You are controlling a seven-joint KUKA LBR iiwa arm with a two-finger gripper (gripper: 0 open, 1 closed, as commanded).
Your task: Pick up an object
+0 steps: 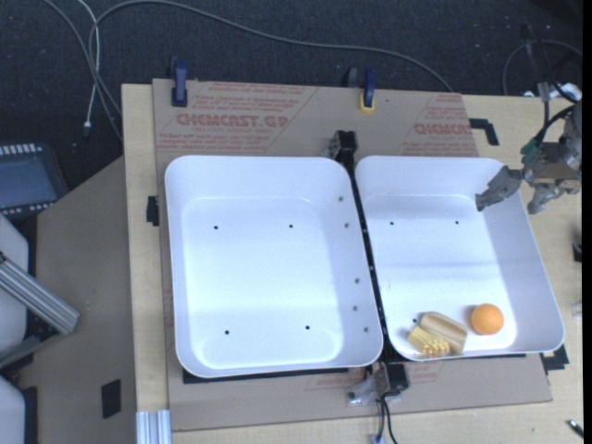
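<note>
Two white bins: the right bin holds an orange ball and corn-like piece at lower right. Gripper, fingers spread, empty, upper right, arm cut off. Board lettering faint, mirrored, unreadable.

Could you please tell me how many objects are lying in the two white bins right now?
2, both in the right bin, near its front edge: an orange ball at the front right, and a tan, corn-like object just to its left. None appears hidden.
</note>
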